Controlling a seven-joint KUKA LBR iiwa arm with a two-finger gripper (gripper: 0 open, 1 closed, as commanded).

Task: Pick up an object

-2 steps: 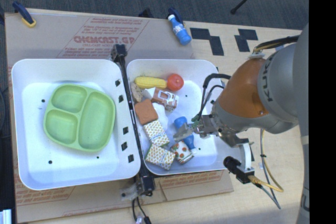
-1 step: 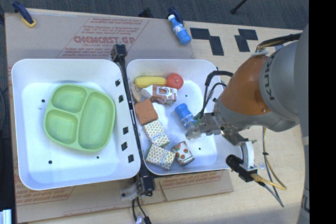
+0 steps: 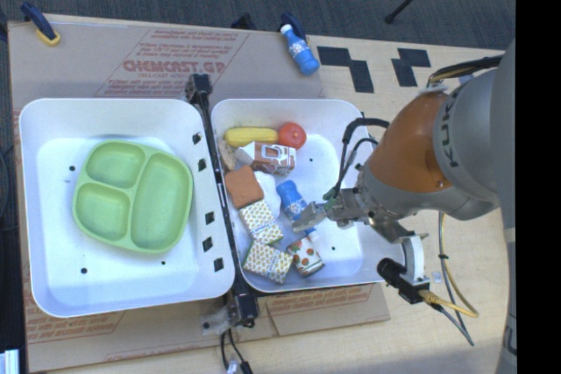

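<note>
Gripper [image 3: 308, 217] is hovering in the right bin [image 3: 346, 114] beside the small blue bottle [image 3: 290, 197], which is looking light, rigid, slippery; best gripping across its body. Jaw state: cannot tell.

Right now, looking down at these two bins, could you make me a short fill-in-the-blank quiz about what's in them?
1. The green plate lies in the ____ bin.
2. The tomato sits right beside the ____ banana.
3. The plate has ____ compartments.
4. The gripper is over the right bin, next to the ____ bottle.

Missing words: left; yellow; three; blue
</note>
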